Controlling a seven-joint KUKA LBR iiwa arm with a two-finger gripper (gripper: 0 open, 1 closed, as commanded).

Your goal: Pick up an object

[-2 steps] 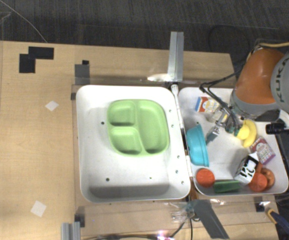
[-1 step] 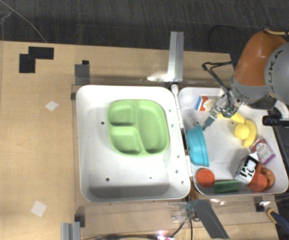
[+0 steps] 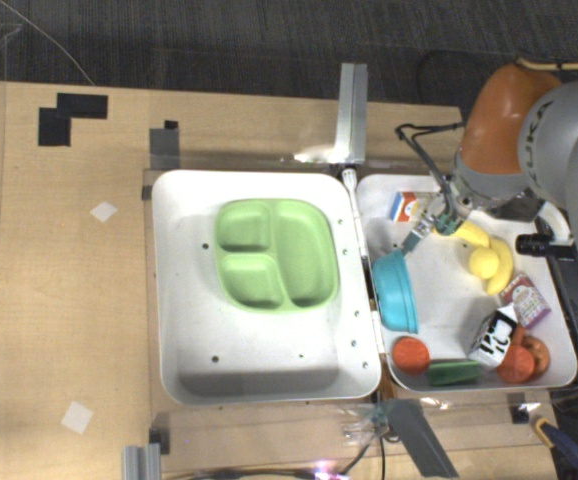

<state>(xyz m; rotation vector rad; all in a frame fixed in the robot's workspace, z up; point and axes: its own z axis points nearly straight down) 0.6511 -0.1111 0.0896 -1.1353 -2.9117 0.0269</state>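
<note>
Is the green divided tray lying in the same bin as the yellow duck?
No, the green divided tray lies in the left bin, while the yellow duck sits in the right bin.

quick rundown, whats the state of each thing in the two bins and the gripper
green divided plate: flat, upright, in the left bin
blue bowl: tipped on edge against the right bin wall
yellow duck: lying loose
black-and-white carton: lying tilted
tomato: resting on floor
gripper: low over right bin, holding nothing visible
</note>
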